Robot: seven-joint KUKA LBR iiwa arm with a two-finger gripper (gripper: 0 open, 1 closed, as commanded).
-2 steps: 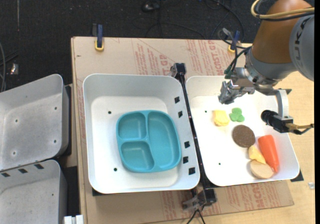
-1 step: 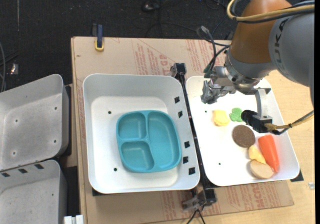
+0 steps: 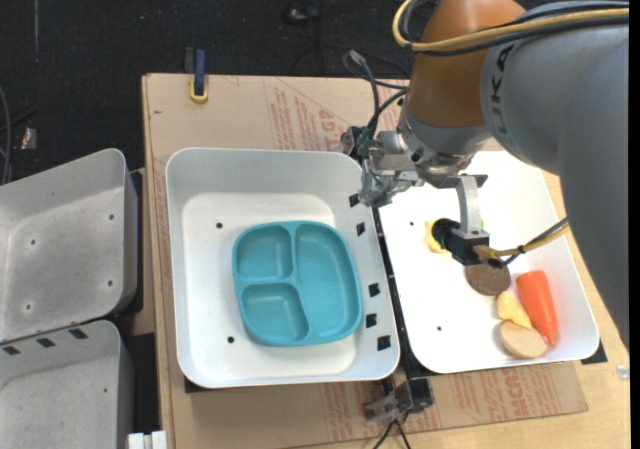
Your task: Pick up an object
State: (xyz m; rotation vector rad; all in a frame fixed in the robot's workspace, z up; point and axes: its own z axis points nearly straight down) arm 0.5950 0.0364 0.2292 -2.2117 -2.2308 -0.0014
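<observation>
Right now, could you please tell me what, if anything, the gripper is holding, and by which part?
That cannot be told from this view; the gripper hangs by the right bin's left wall, and the carrot lies apart from it.

Here's the arm (image 3: 570, 67), a broad, smooth grey shell with dark lettering near its end. Next comes a glossy orange band (image 3: 465, 57), rounded like a dome, catching the light. A yellowish cable (image 3: 415, 7) loops over its top. Below, a silvery metal wrist block (image 3: 395, 162), boxy and cluttered, with thin black wires (image 3: 375, 107) curling up from it.
</observation>
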